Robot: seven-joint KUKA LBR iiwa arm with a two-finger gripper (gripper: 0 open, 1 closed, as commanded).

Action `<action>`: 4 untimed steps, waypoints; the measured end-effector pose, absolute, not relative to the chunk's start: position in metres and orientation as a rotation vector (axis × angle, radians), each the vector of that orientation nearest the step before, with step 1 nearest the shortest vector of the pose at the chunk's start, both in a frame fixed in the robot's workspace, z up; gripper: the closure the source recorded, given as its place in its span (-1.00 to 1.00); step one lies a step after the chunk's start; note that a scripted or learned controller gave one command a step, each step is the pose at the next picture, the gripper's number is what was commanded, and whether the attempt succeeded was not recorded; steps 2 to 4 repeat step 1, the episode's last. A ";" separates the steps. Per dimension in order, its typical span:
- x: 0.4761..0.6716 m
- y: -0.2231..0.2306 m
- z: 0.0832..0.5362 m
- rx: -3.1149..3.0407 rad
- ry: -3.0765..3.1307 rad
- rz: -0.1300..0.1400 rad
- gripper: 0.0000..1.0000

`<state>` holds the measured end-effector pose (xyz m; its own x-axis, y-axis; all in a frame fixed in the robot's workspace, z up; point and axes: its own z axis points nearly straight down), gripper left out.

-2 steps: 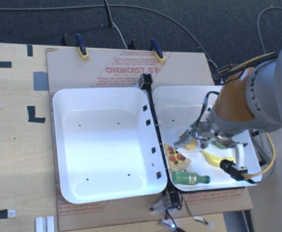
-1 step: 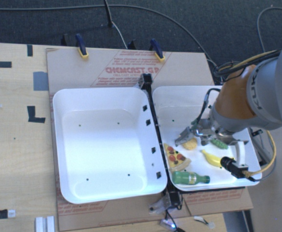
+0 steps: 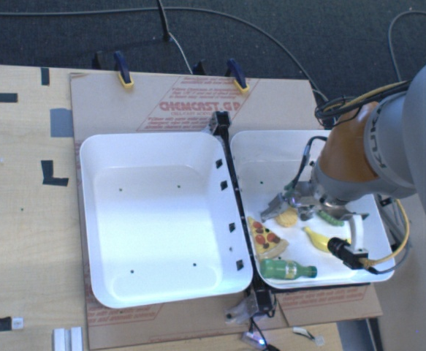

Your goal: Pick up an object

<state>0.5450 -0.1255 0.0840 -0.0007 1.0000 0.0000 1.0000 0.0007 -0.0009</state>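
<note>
The right bin (image 3: 271,148) holds several small things. A pizza slice toy (image 3: 267,240) lies near the bin's left wall. A green bottle (image 3: 288,270) lies along the front wall. A yellow banana (image 3: 319,238) rests right of the pizza slice. A small yellow piece (image 3: 287,219) sits directly under my gripper (image 3: 289,205), which hangs low over the bin's middle. A green thing (image 3: 332,216) peeks out from under the wrist. Nothing shows between the fingers.
The left bin (image 3: 154,221) stands beside the right one, with a black divider (image 3: 231,196) between them. Two blue clamps (image 3: 123,70) hold the cardboard at the back. A black cable with a plug (image 3: 344,251) trails from the wrist over the right bin.
</note>
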 end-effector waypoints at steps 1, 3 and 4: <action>0.554 -0.126 0.085 -2.222 -2.222 0.000 -1.00; 0.554 -0.126 0.085 -2.222 -2.222 0.000 -1.00; 0.554 -0.126 0.085 -2.222 -2.222 0.000 -1.00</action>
